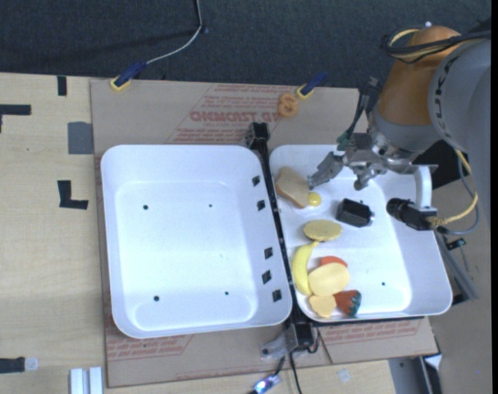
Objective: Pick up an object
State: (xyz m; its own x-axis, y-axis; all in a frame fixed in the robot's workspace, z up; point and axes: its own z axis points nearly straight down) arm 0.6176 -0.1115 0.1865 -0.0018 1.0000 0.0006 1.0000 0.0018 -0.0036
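Your gripper (pixel 344 173) hangs over the upper part of the right bin (pixel 413 290), fingers spread wide and nothing between them, one dark finger pointing down-left toward the tan bread-slice toy (pixel 292 187), the other toward the small black block (pixel 354 213). You've got choices here, and I'd judge the bread slice the nearest candidate: it lies just left of the fingertips, close to the divider where the two bins meet, with a little yellow round piece (pixel 313 199) touching its lower right edge. If you go for it, come down square over its middle and close across the narrow width, because it looks flat and low, and a flat thing gives the fingers little to bite on. Watch that bin wall on the left; a finger landing on the rim would spoil the close. The black block might be the easier grab, chunky and standing clear of its neighbours, though it looks smooth and hard. Lower in the frame the pile gets crowded: a pale yellow oval slice (pixel 322 231), a curved banana (pixel 301 269) along the left wall, a red tomato-like piece (pixel 334 263) tucked behind a cream round slice (pixel 328 281), and a red-and-teal bit (pixel 349 301) at the bottom. Those overlap and touch, all glossy plastic-looking toys, so I'd leave them. The left bin (pixel 125 187) sits at centre frame, smooth white plastic with a rounded rim.
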